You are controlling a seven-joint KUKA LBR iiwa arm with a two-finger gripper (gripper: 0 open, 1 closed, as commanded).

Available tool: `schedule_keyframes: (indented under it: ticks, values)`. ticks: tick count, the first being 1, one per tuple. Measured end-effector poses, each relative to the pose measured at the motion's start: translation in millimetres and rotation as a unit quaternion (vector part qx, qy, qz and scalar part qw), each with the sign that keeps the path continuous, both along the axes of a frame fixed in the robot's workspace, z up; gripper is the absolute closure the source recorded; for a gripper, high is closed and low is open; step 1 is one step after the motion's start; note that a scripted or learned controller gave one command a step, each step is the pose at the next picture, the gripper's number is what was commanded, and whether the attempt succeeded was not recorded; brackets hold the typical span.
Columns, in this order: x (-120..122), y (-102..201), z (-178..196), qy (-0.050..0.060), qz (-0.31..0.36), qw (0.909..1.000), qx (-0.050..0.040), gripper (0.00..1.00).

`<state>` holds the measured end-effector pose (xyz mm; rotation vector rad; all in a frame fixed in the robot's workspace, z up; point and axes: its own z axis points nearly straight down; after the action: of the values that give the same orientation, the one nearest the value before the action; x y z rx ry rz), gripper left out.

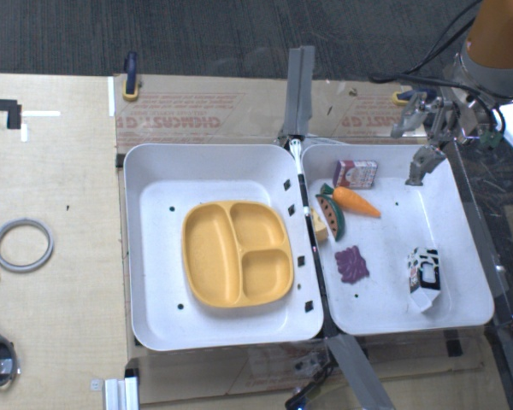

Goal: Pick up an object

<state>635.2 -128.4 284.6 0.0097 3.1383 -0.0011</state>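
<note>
right bin (462,254) — carrot (356,200) tip lower-right

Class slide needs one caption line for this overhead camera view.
Gripper hovers at the right bin's far edge above toy carrot, purple grapes and small carton; yellow divided plate fills left bin.
</note>
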Motion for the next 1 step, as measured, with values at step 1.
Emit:
schedule_keyframes:
  ticks: [1]
  values:
    - [-10.7,-34.2,-94.7,0.0,-0.017,0.9999,0.0,0.0]
